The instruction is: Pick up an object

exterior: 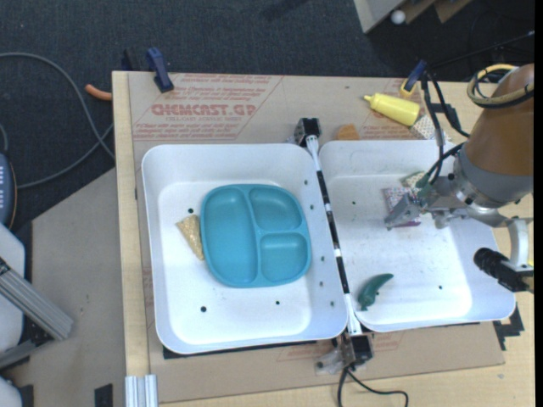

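A small pinkish-grey packet [397, 200] lay flat in the right bin's [373, 312] upper middle. A dark green curved piece [373, 289] rested near that bin's front left corner, tilted toward the divider.

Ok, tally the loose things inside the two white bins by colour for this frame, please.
Teal/blue: 1, the divided plate in the left bin.
Tan: 1, the piece tucked at the plate's left edge.
Dark green: 1, the small item in the right bin.
Pinkish: 1, the small item by the gripper.
Total: 4
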`<state>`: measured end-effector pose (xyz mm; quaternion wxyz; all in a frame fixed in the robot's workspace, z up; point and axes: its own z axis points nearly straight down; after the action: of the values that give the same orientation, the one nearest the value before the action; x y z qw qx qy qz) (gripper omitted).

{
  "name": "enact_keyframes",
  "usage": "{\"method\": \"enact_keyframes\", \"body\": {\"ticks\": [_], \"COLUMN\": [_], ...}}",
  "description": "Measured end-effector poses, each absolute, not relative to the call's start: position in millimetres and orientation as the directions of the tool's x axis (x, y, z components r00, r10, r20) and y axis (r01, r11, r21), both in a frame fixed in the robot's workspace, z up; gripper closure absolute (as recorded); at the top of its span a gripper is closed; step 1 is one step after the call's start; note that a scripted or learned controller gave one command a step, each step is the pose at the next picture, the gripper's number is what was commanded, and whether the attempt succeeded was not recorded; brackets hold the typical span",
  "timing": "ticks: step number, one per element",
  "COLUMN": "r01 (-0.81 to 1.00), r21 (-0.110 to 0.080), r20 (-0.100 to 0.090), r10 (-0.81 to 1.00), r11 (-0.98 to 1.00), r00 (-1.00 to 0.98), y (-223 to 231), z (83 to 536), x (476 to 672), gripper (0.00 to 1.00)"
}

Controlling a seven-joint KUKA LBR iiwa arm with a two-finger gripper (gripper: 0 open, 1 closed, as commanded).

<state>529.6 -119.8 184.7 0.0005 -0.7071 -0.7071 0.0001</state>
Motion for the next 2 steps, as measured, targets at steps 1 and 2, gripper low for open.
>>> {"method": "enact_keyframes", "body": {"ticks": [1,2], "r01": [1.0,1.0], "r21": [-0.003,0.001], "r20": [0.001,-0.001], "r10": [1.0,1.0], "r11": [-0.001,0.0], "r00": [0.001,0.0], "y": [-117,-151], "z": [94,105], "x": [509.8,568.4], "gripper": [0.0,0.0]}}
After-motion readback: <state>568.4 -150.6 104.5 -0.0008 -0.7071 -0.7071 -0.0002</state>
